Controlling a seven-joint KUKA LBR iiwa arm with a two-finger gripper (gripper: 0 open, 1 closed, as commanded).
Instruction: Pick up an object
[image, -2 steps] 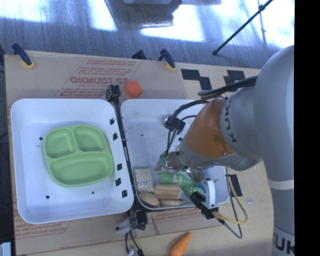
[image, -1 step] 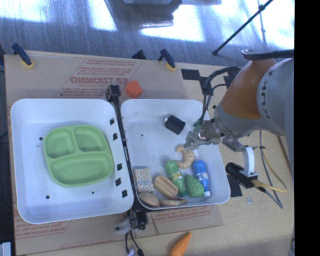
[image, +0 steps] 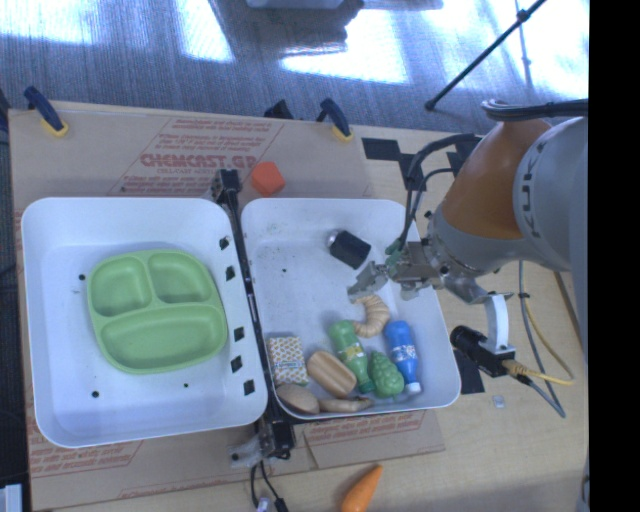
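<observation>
Whether the jaws were spread or closed could not be told; the gripper (image: 372, 282) hung in the right bin (image: 300, 225), just above a croissant (image: 374, 315). That bin also held a black block (image: 349, 248), blue bottle (image: 403, 354), green bottle (image: 349, 347), bread roll (image: 331, 373) and cracker packet (image: 286, 359). A green tray (image: 155, 309) lay in the left bin (image: 50, 230).

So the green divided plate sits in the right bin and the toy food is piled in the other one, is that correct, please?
Not quite: the camera view shows the green plate in the left bin. The toy food is piled in the other, right bin.
</observation>
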